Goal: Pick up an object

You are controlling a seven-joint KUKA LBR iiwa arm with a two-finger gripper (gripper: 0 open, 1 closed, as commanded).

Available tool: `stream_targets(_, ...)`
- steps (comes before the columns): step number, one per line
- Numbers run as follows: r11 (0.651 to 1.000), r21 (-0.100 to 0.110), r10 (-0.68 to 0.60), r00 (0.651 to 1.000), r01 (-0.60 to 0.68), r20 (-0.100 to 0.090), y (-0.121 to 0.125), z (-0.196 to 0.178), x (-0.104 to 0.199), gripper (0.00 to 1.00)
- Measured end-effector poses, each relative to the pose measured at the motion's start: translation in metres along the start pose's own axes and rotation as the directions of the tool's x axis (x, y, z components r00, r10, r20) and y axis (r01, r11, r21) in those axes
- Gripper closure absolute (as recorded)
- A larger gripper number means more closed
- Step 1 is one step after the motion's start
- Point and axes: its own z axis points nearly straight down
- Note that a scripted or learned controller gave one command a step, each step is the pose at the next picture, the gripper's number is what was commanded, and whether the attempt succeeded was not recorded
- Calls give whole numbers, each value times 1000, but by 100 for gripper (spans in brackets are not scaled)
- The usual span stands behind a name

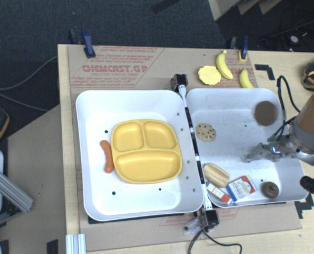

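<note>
Gripper [258, 153] low over the right bin [236, 100], nothing in it, with the pickable things lying off to its near side.

From where I stand the two fingers look slightly spread and bare, pointing toward the middle of the bench, tips over plain white floor. The closest candidates sit below the jaws in the picture: a red, white and blue packet [240, 187] just off the tips, lying at a slant with its long axis running up to the right, and a bun-like roll [215, 172] further toward the divider, its long side slanting down to the right. A cookie [205, 133] lies well beyond the fingertips, round, so it points no way. I'd judge the packet the shortest reach.
</note>
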Motion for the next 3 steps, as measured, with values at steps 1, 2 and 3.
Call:
stream_targets(1, 1000, -2, -10, 1000, 10, 6, 32, 2, 73, 0)
stream_targets(2, 1000, 6, -3, 1000, 3, -6, 94, 1, 2, 0)
stream_targets(3, 1000, -2, -12, 1000, 12, 4, 123, 2, 103, 0)
